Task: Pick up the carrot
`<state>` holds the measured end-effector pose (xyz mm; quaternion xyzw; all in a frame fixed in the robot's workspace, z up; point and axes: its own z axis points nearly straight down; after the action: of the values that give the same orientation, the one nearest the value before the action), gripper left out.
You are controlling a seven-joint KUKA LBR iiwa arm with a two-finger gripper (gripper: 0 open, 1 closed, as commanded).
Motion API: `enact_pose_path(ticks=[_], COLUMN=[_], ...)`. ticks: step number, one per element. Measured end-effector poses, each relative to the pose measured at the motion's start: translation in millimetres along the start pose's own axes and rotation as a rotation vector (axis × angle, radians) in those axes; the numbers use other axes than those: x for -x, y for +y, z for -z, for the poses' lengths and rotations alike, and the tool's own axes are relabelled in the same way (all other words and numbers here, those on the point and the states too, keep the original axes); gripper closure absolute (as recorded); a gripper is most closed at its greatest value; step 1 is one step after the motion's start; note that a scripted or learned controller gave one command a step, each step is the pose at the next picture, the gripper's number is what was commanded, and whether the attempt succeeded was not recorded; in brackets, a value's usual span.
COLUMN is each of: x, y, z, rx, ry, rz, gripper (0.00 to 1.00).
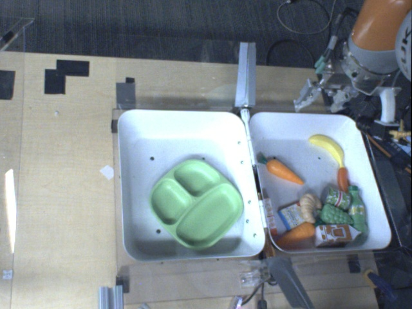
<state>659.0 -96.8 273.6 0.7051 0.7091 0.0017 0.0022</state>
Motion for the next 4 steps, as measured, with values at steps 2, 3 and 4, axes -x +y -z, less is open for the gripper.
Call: enact_pose_path(ticks=[2, 3, 4], x=[-94, -69, -10], y=[-105, -142, -117], z=[-88, -88, -161], rx=[-0.001, -0.001, -0.003], ry=[0.002, 0.001, 0.001], rz=[0.222, 0.214, 0.043], gripper=[0.0, 0.0, 0.0])
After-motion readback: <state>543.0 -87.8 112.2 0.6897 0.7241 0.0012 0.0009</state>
